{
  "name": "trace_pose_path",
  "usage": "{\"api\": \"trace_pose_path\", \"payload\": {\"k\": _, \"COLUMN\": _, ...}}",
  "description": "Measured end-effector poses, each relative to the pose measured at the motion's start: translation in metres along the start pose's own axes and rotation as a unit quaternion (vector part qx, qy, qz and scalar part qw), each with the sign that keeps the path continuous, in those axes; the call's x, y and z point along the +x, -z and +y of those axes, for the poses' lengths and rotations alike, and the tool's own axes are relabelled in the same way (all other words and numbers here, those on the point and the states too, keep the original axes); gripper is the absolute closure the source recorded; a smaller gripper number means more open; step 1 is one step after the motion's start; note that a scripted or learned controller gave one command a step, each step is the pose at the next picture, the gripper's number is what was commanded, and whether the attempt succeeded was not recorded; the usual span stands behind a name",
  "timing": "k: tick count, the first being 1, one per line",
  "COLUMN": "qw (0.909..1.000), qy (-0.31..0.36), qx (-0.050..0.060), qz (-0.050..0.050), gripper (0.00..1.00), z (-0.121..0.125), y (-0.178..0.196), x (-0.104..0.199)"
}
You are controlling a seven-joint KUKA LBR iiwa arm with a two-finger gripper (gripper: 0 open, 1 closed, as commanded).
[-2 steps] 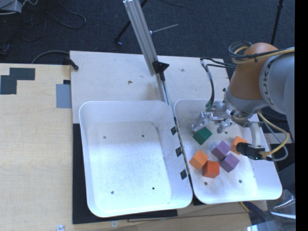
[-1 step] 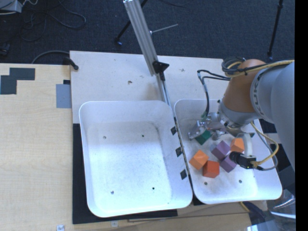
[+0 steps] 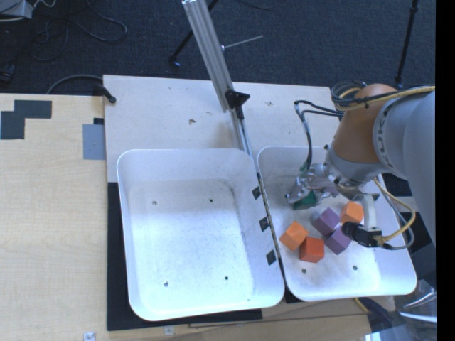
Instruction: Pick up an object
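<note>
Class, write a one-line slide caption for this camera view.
Arm's hand over green object in right bin, beside orange and purple blocks.

— What couldn't you make out?
— The gripper (image 3: 307,190) sat low in the right bin (image 3: 370,279), its fingers too small and cluttered to read. A green thing (image 3: 306,200) beneath it was mostly hidden.
— Anything cut off?
— The arm (image 3: 398,133) ran past the right edge, and it covered part of the bin's far rim.
</note>
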State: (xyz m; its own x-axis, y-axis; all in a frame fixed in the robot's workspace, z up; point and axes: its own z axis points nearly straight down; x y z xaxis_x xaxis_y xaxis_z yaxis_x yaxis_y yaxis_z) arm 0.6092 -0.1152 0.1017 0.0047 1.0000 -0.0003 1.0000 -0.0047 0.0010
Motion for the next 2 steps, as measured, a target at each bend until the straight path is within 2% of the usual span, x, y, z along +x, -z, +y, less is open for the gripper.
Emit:
{"api": "trace_pose_path", "payload": {"k": 1, "qw": 1.0000, "qy": 0.005, "qx": -0.003, "qz": 0.001, "gripper": 1.00, "z": 0.030, "y": 0.106, "x": 0.059}}
{"api": "trace_pose_path", "payload": {"k": 2, "qw": 1.0000, "qy": 0.006, "qx": 0.002, "qz": 0.002, "gripper": 1.00, "z": 0.039, "y": 0.087, "x": 0.180}}
